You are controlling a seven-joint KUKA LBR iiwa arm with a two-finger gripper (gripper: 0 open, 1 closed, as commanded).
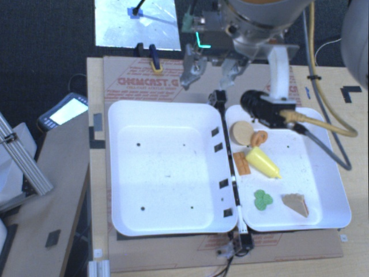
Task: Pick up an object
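My gripper (pixel 209 74) hangs high above the far edge of the bins, over the divider between them, open with nothing between its fingers. Below it and to the right, the right bin (pixel 323 172) holds several small things: a round tan piece (pixel 242 133), a small orange ring-shaped piece (pixel 260 137), a yellow cone-like piece (pixel 263 161), an orange flat waffle-like piece (pixel 242 164), a green lumpy piece (pixel 263 199) and a tan wedge (pixel 296 203).
The left bin (pixel 167 166) lies beside the right one, with black clips (pixel 222 149) along the shared divider. A silvery sheet (pixel 135 17) lies at the back left. A handheld screen (pixel 64 113) sits off the bench at left.
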